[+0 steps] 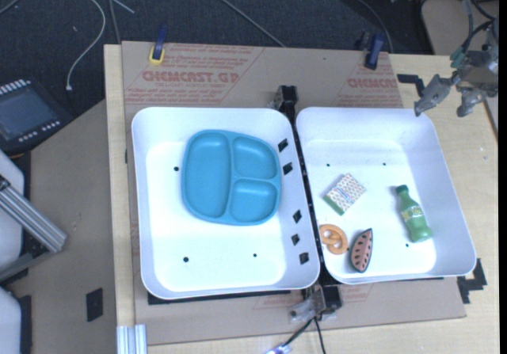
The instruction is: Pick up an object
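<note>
Left bin [158, 249] holds just a blue divided plate [231, 188], lying flat a bit left of the wall it shares w/ the right bin [451, 210]. Too wide and flat for two fingers, so I'd skip it.

Right bin has the real options. Near-left corner: a small pretzel [333, 238], w/ a watermelon slice [361, 249] just beside it on the right. They look close to touching, so going for either risks nudging the other. Farther in, a checkered packet [345, 192] lies flat and apart from the rest. Towards the right wall, a green bottle [413, 215] lies on its side, cap pointing far, well clear of everything.

Gripper [446, 97] hangs at the far-right corner, over the bin's edge, not above any item; jaws spread apart, nothing btwn them.

Best bet imo is the bottle: come in over its middle, turn the wrist so the fingers straddle it across the short way, drop straight down, then close. It's round, so an off-centre pinch could roll it out.
</note>
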Robot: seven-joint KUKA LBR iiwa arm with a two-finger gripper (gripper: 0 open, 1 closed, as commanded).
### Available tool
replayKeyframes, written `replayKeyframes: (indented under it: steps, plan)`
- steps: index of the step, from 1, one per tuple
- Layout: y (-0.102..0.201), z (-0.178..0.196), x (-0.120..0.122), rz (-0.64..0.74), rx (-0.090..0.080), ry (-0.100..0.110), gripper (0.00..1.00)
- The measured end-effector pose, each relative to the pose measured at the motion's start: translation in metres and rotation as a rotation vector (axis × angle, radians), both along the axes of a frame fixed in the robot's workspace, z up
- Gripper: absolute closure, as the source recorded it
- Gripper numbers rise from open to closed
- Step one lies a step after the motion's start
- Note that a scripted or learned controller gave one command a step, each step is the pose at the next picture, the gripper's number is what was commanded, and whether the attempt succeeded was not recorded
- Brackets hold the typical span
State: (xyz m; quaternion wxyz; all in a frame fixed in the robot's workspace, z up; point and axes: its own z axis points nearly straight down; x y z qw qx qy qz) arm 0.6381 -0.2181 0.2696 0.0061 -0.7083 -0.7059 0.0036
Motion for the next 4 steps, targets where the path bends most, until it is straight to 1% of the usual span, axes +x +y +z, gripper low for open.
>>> replayKeyframes:
  steps: [1,2,3,4]
  plan:
    - [0.001,0.009,0.002,0.004,-0.003,-0.014,0.00]
    - [-0.002,-0.033,0.003,0.004,-0.002,-0.009,0.00]
    - [-0.002,-0.076,0.007,0.005,-0.002,-0.010,0.00]
    - [-0.004,-0.118,0.005,0.004,-0.002,-0.010,0.00]
